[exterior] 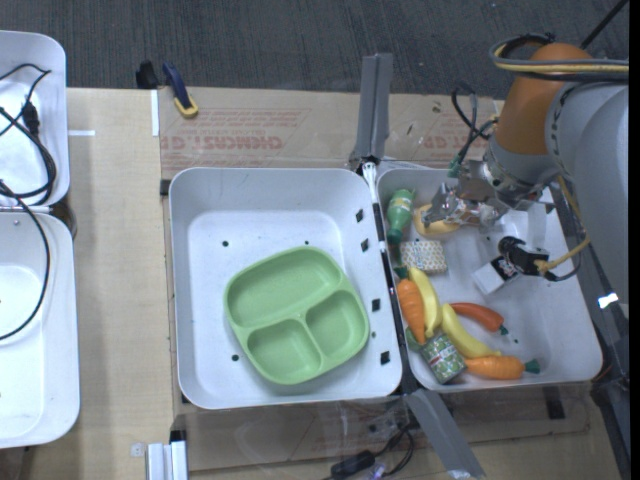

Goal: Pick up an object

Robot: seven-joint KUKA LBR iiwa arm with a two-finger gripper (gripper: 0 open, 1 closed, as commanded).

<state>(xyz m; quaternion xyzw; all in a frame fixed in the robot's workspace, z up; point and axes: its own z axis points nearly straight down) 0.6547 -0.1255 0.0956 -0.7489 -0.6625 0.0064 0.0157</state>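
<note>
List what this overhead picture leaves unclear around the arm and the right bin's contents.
- Gripper: blurred low in the right bin; its state and grip are unreadable.
- Tan object under the gripper: too blurred to identify.
- Arm: cut off by the picture's right edge.
- Small can: label too small to read.
- Green bottle: partly hidden against the bin wall.

Divided plate in the left bin; toy food (bananas, carrots) in the right bin.
</note>
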